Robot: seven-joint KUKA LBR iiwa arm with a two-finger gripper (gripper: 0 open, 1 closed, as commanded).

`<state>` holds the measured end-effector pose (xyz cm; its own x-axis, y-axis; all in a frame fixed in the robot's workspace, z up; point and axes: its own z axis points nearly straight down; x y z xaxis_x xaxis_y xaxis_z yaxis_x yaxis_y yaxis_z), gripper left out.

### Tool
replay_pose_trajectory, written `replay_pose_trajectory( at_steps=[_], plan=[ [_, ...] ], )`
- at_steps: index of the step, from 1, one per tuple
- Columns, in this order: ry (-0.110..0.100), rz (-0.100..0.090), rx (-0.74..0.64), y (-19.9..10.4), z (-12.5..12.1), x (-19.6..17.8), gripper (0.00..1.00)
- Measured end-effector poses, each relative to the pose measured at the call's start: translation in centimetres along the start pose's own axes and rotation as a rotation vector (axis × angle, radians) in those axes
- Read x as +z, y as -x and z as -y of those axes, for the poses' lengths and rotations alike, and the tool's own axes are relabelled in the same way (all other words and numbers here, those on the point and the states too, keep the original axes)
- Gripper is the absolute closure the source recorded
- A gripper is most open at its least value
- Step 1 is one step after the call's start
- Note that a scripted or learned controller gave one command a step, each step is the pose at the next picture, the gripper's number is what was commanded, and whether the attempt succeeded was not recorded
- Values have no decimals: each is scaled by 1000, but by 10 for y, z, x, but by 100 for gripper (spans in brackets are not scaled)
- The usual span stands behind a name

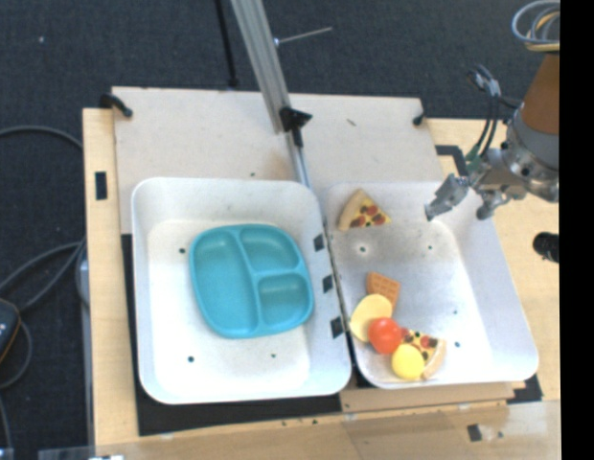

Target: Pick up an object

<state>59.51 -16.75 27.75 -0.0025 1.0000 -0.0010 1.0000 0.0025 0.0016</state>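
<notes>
The gripper (465,197) hangs at the far right corner of the right bin (489,286), over its upper rim, with the grey arm (536,132) and its orange band rising behind it toward the right edge. Two fingers (445,197) show spread apart, one slanting down-left over the bin's floor, the other shorter and further right; nothing lies between them.

Every object sits left of or below the gripper, apart from it. A pizza slice (361,211) lies to its left at about the same height, near the bin's upper left corner. Further down and left, a cracker (382,287) rests on the floor of the bin. Below that, a cluster gathers at the bin's near left corner, well away from the gripper: a pale yellow wedge (368,313), a tomato (384,334) touching it, a lemon (407,361) just beside the tomato, and a second pizza slice (428,345) partly tucked under them.

Far to the gripper's left, across the divide between the bins, the left bin (163,286) holds a blue plate (251,279) with three compartments, lying flat and a little turned.

A metal post (263,56) slants up from the bench (374,113) between the two bins, left of the gripper. Cables (489,113) loop beside the wrist.
</notes>
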Motion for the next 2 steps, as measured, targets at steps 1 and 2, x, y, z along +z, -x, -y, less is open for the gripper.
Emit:
replay_pose_trajectory(
  at_steps=[1, 2],
  plan=[
    [0, 0, 0, 0, 0, 0, 0],
    [-6, 0, -1, -8, -2, 56, 0]
  ],
)
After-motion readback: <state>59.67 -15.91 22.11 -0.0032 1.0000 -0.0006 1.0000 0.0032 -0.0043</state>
